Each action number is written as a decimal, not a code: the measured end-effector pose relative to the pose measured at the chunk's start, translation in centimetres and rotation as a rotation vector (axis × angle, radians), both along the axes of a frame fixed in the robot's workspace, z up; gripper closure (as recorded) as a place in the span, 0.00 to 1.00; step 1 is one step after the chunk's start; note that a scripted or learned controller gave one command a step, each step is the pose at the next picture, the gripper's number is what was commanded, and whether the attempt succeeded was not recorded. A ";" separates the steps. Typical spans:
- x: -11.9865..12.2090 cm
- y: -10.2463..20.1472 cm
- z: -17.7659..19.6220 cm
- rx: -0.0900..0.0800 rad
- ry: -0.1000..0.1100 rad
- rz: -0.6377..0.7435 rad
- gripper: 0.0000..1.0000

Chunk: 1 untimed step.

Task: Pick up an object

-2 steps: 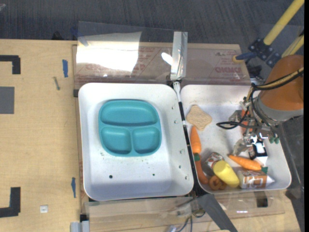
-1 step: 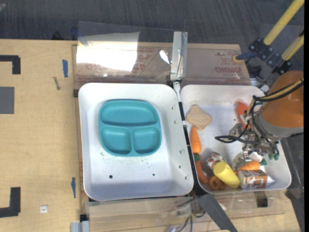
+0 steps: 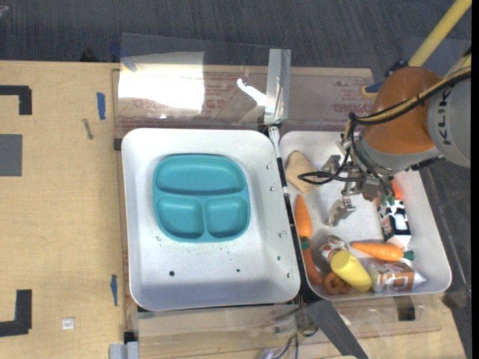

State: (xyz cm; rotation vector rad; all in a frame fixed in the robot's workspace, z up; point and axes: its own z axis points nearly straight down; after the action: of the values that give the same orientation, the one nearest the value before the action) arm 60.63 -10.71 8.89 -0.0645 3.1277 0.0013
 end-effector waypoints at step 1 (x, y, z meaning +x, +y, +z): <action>-7.0 1.0 0.1 -0.002 0.004 -0.010 0.00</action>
State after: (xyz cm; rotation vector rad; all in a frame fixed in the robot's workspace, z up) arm 53.62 -9.76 8.96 -0.0495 3.1315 -0.0017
